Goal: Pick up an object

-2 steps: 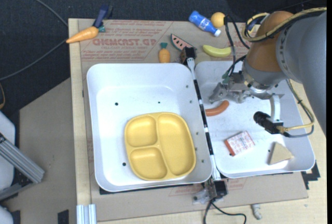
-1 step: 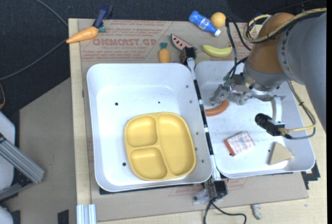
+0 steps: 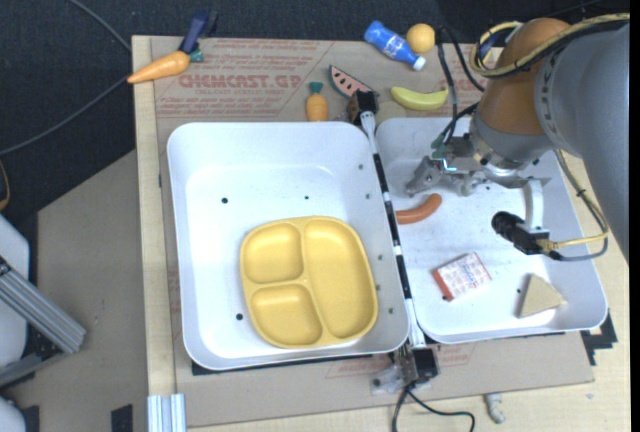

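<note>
In the right bin [image 3: 590, 305] lie an orange-red sausage [image 3: 418, 210] near the left wall, a red and white packet [image 3: 462, 276] toward the front, and a tan wedge [image 3: 541, 297] at the front right. My gripper [image 3: 436, 176] hangs low over the back left of this bin, just above and behind the sausage, with the grey arm and its orange band reaching in from the right. No object shows between its fingers.
The left bin [image 3: 200, 170] holds a yellow divided plate [image 3: 306, 280]. On the cardboard behind the bins lie a carrot [image 3: 160, 68], a small orange item [image 3: 317, 106], a watermelon slice [image 3: 345, 80], a banana [image 3: 418, 98], a blue bottle [image 3: 392, 44] and a yellow ball [image 3: 421, 37].
</note>
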`<state>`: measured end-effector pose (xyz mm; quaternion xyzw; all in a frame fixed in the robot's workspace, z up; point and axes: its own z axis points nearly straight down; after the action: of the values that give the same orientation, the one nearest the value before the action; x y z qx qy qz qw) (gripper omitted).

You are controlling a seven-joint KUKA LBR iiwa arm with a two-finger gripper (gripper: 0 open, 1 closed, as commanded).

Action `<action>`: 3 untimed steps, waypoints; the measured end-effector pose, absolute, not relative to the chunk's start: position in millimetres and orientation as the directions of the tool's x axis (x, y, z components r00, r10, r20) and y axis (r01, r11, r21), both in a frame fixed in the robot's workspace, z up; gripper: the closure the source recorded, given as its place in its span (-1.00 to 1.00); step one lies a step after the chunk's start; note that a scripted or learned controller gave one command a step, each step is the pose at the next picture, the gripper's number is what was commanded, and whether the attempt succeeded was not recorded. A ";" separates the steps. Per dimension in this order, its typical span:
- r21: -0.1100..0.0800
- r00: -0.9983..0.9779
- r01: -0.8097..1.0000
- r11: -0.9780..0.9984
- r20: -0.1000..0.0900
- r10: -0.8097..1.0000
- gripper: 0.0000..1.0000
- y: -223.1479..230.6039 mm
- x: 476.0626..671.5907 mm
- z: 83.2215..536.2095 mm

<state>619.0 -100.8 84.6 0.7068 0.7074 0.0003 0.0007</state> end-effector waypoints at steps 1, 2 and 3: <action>-0.001 0.000 1.000 0.000 0.000 1.000 -1.00 -104.9 610.4 84.8; 0.000 -0.001 1.000 0.001 0.000 1.000 -1.00 -93.5 613.5 84.5; 0.001 -0.001 1.000 0.001 0.000 1.000 -1.00 -95.3 619.2 84.5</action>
<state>619.2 -95.3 84.5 0.7067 0.7075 0.0004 0.0006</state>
